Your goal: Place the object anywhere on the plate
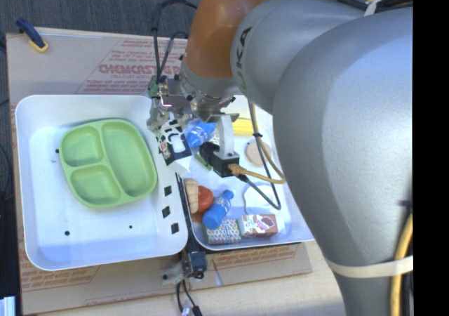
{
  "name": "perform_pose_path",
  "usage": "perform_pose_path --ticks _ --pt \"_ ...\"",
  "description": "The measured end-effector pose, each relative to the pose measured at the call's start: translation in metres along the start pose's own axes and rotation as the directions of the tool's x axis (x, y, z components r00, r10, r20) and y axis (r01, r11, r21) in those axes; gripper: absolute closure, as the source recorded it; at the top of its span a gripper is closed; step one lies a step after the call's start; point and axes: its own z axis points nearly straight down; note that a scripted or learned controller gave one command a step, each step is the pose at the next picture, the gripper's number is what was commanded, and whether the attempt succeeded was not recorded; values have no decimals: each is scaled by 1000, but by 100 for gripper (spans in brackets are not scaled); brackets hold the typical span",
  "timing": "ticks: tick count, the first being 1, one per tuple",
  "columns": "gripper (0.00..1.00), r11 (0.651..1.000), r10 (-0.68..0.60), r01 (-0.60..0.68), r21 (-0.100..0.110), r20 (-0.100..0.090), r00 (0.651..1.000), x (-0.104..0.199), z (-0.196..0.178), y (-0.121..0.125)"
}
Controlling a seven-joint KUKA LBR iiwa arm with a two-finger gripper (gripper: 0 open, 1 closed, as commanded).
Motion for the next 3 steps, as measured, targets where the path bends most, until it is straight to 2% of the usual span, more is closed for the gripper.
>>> perform_pose_path --ticks 1,2,3 --pt "100 1000 3 -3 -2 1 1000 -46 -70 -18" --pt "100 1000 0 0 -2 0 1000 -2 -127 -66" --pt "100 1000 2 -2 1 2 1000 -34 -86 -69"
